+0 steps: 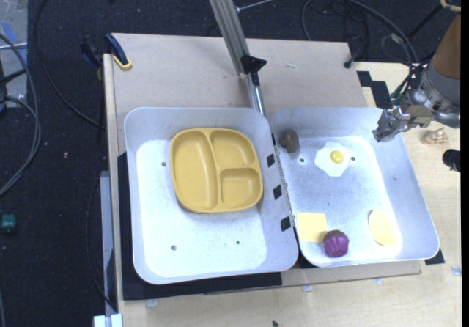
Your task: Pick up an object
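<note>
Objects for picking lie in the right bin [410, 193], in the lower right of the frame: a fried egg toy [333, 160] near its upper middle, a brown lump [289, 141] by its upper left corner, a yellow square slice [311, 227] and a purple piece [335, 243] side by side at its lower left, and a pale yellow round piece [382, 227] at its lower right. The left bin [146, 245] holds a yellow divided plate [217, 170] in its upper half. Both bins sit on the table [190, 72]. At the right edge of the frame the grey arm reaches in, and its jaws [386, 127] hang over the right bin's upper right rim, with nothing seen between them; whether they are spread or closed I cannot tell.
</note>
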Robot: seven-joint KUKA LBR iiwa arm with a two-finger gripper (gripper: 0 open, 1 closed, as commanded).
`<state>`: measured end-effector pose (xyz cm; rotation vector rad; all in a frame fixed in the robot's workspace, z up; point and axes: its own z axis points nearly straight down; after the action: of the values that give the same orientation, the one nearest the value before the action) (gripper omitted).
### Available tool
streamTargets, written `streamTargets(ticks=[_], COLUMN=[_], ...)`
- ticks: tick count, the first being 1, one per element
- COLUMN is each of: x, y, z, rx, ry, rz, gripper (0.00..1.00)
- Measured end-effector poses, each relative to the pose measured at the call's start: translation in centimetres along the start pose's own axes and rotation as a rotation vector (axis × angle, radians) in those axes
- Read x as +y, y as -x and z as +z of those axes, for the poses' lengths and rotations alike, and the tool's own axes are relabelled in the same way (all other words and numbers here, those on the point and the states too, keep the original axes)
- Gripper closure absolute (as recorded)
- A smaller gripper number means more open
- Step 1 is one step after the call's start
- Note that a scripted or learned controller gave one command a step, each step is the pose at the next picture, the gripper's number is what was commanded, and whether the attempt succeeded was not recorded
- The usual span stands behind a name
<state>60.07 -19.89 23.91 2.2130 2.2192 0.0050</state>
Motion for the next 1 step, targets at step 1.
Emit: streamTargets(ticks=[1], x=[0.18], y=[0.05], z=[-5.39], rx=[0.0], ry=[0.0], rz=[0.0], gripper=[1.0])
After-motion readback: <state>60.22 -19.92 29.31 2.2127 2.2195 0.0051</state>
